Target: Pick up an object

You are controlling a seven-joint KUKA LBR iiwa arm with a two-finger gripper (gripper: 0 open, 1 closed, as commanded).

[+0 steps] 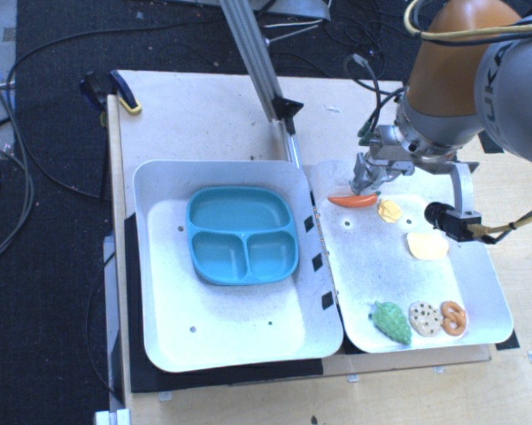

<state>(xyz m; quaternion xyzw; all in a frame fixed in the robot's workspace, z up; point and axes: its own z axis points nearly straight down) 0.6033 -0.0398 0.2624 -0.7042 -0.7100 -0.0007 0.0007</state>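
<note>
Orange carrot-like piece [352, 200] lies in the right bin [478, 282]; gripper [365, 181] sits directly over it, finger state cannot be told.

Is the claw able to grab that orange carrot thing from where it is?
Probably yes. The claw hangs right above the carrot in the right bin, and nothing lies over it; the small yellow piece sits beside it, apart.

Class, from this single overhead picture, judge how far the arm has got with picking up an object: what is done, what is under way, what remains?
Done: the gripper has reached the right bin and sits low, just above the orange carrot-like piece. Under way: closing in on that piece; a grasp cannot be confirmed. Left: gripping and lifting. The carrot-like piece lies on the bin floor, so nothing is picked up yet.
</note>
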